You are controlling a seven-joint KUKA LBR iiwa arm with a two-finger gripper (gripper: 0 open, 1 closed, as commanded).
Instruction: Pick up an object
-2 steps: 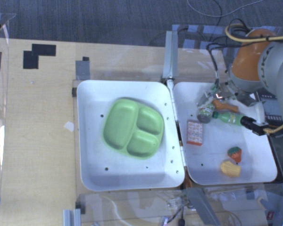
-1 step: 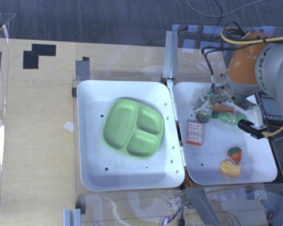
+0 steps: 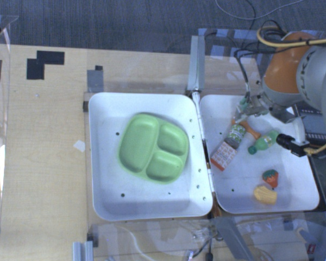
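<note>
Since the toys lie scattered in the right bin [image 3: 309, 197], we hang our gripper [image 3: 249, 105] just above the small bottle [image 3: 237, 133] there; whether the pincer is clenched, we cannot tell.

Free room and obstacles. The left shallow white bin [image 3: 100, 162] carries a green three-compartment plastic tray [image 3: 154, 147] at its centre; a bare margin of white floor runs around the tray on all sides, widest along the near edge. In the right shallow white bin [image 3: 293, 192], the grey arm with the orange band [image 3: 299, 72] overhangs the far right corner, its pincer [image 3: 249, 106] low over the far end of a small bottle with an orange cap [image 3: 238, 133]. A red-and-white box [image 3: 223, 156], a green bottle [image 3: 262, 142], a red strawberry-like toy [image 3: 270, 178] and a yellow toy [image 3: 265, 195] crowd the middle and near right. Open floor lies at the near left corner and between box and toys. The pale wooden bench [image 3: 41, 162] at left is open.
</note>
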